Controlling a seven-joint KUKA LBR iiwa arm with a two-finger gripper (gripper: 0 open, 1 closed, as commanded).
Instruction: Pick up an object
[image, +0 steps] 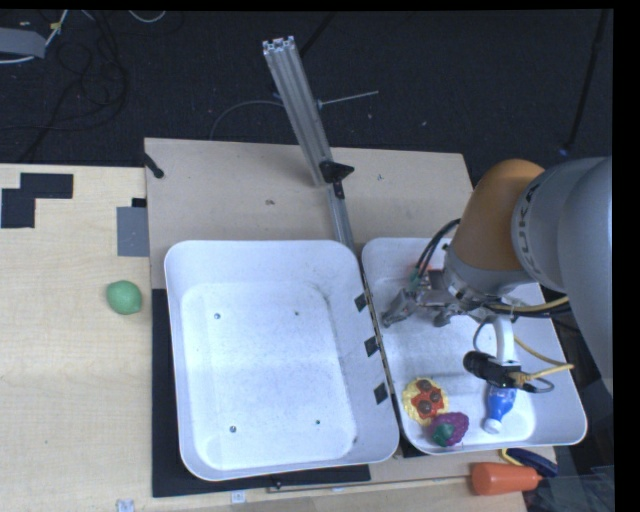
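My gripper (410, 308) hangs low over the upper left part of the right bin (560, 425), close to the wall between the two bins. Nothing is visible in its grasp. Three objects lie at the front of that bin, well below the gripper. They are a yellow toy with red spots (425, 398), a purple bunch of grapes (450, 428) and a blue and white tube (497, 406).
The left bin (180, 270) sits beside the right one. A green ball (124, 297) rests on the bench to its left. An orange object (503, 478) lies outside the right bin's front edge. A metal rail (305, 110) slants up behind the bins.
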